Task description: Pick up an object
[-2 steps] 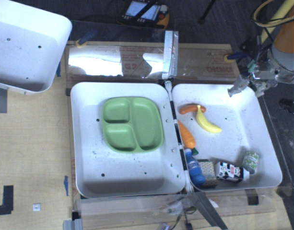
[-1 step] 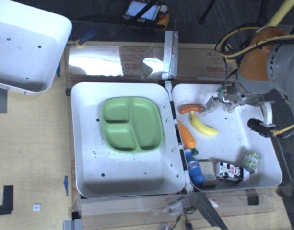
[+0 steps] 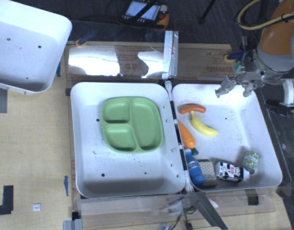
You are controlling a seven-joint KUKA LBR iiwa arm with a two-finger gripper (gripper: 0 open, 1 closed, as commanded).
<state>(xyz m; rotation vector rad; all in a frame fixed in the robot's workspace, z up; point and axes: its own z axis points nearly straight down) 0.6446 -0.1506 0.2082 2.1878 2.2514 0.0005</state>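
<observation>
Nearest the lens, along the front wall of the right bin (image 3: 266, 143), lies a crowded row: a blue bottle (image 3: 195, 169), a black-and-white carton (image 3: 231, 171) and a small green can (image 3: 251, 161), with a brownish sponge-like piece between the bottle and the carton, too blurred to name surely.

Taking things by size, the left bin (image 3: 84, 143) bears a green divided plate (image 3: 132, 123) and nothing graspable beside it. The arm's orange-and-grey wrist comes in at the upper right, and the gripper (image 3: 234, 86) hangs over the back corner of the right bin with its two fingers spread wide and nothing between them.

The likeliest targets lie mid-bin: a banana (image 3: 203, 126), a sausage (image 3: 192, 109) just behind it and touching or nearly so, and a carrot (image 3: 187, 135) against the dividing wall.

To do the pick well, the gripper would best come forward and leftward, then descend over the banana's middle with the fingers set across its short width. The carrot looks riskier, since the wall leaves little room for a finger.
</observation>
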